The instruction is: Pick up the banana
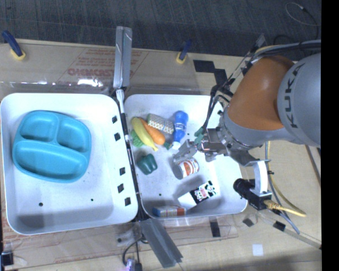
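The yellow banana (142,133) lies at the left side of the right bin (229,205), close to the divider. An orange carrot (155,134) lies against its right side. My gripper (186,152) hangs over the middle of the right bin, just above a small can (188,168) and to the right of the banana, apart from it. The arm's orange band (260,97) and grey wrist hide the bin's right part.
Near the banana are a green pepper (147,163), a grey textured box (160,123) and a blue bottle (179,123). A black-and-white carton (201,193) and a marker (169,211) lie by the front wall. The left bin (56,208) holds a blue divided tray (51,145).
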`<state>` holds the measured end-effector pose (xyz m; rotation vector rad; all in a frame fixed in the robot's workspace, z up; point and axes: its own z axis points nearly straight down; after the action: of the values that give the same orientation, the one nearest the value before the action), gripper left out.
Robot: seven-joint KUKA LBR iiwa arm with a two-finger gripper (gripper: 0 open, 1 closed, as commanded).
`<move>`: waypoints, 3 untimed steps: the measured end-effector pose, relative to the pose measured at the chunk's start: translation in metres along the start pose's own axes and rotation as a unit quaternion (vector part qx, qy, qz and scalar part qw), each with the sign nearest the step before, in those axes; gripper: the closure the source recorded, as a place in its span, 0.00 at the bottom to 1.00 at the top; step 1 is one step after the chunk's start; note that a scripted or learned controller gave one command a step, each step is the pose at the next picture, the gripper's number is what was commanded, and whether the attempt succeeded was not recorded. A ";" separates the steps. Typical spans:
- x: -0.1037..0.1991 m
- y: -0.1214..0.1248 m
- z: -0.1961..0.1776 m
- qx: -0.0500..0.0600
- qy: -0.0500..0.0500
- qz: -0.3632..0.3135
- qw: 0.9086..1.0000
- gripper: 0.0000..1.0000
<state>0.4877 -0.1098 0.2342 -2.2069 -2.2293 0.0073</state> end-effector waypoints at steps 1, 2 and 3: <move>0.053 0.104 0.047 0.000 -0.001 0.028 1.000 0.00; 0.139 0.076 0.046 0.001 -0.001 0.042 0.999 0.00; 0.086 0.054 0.046 0.001 -0.001 -0.004 1.000 0.00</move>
<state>0.5403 -0.0236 0.1876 -2.1977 -2.2384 0.0097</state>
